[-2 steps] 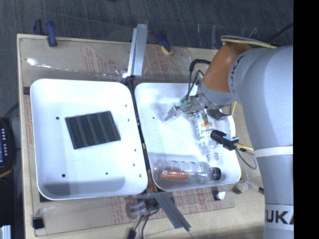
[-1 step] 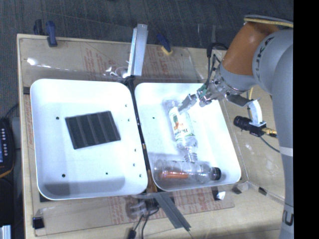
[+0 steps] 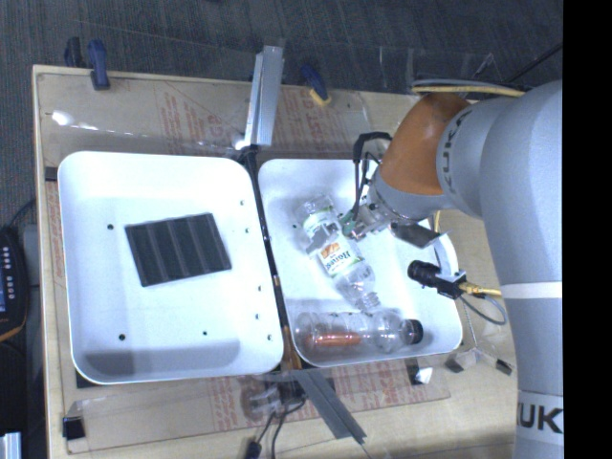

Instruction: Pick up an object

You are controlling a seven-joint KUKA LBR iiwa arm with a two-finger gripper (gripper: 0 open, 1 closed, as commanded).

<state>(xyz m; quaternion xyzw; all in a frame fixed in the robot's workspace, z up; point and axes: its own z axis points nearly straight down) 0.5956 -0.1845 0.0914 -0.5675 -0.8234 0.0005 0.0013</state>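
Arm reaching into right bin (image 3: 435,338). Gripper (image 3: 356,220) sitting low beside labelled bottle (image 3: 335,251), lying in bin middle. Can't tell grip state. Second bottle (image 3: 354,333) lying along near wall. Best to go slow, centre over bottle, squeeze across narrow side.

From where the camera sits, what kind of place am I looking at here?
Most likely a robotics lab test bench for grasping trials. A grey arm reaches over two shallow white bins on a clamped board, the right bin holding clear plastic bottles, the left one a dark ribbed pad.
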